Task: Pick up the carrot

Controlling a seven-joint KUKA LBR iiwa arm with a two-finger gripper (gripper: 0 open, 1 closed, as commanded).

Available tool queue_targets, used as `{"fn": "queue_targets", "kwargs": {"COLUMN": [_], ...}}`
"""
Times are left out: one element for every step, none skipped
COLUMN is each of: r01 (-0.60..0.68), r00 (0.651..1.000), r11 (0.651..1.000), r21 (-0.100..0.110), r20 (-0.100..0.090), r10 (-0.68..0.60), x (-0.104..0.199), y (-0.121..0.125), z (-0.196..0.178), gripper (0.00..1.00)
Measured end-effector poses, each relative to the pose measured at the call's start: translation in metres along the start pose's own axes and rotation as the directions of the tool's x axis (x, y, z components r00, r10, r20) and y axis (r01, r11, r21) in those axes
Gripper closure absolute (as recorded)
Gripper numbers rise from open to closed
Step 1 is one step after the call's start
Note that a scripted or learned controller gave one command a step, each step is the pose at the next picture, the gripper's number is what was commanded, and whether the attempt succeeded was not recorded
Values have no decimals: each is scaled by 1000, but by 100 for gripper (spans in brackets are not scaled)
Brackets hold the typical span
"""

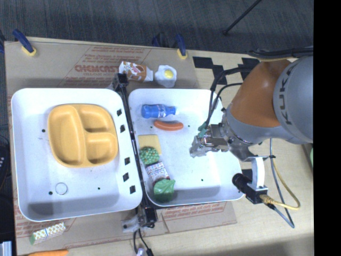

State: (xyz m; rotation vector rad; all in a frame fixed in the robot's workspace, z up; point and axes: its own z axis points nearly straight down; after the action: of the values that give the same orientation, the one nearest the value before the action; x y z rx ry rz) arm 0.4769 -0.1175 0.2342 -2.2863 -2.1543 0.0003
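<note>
An orange-red, elongated, carrot-like piece (pixel 168 125) lies in the right bin (pixel 213 97), in its upper middle, just below a blue bottle (pixel 157 111). My gripper (pixel 201 144) hangs over the same bin, to the right of the piece and slightly lower, roughly a hand's width away. It is not touching the piece. The grey arm with its orange band (pixel 261 103) comes in from the right and covers the bin's right side.
A yellow slab (pixel 149 141), a green knobbly item (pixel 149 154), a printed packet (pixel 157 170) and a green leafy item (pixel 163 188) line the right bin's left side. A yellow divided plate (pixel 82 134) sits in the left bin (pixel 32 185). An orange strip (pixel 48 252) lies at the bottom left edge.
</note>
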Motion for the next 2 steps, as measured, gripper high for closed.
{"fn": "queue_targets", "kwargs": {"r01": [0, 174], "r00": [1000, 985], "r11": [1000, 985], "r21": [2, 2], "r20": [0, -1], "r10": [0, -174], "x": [0, 10], "y": [0, 88], "z": [1, 38], "gripper": [0, 0]}}
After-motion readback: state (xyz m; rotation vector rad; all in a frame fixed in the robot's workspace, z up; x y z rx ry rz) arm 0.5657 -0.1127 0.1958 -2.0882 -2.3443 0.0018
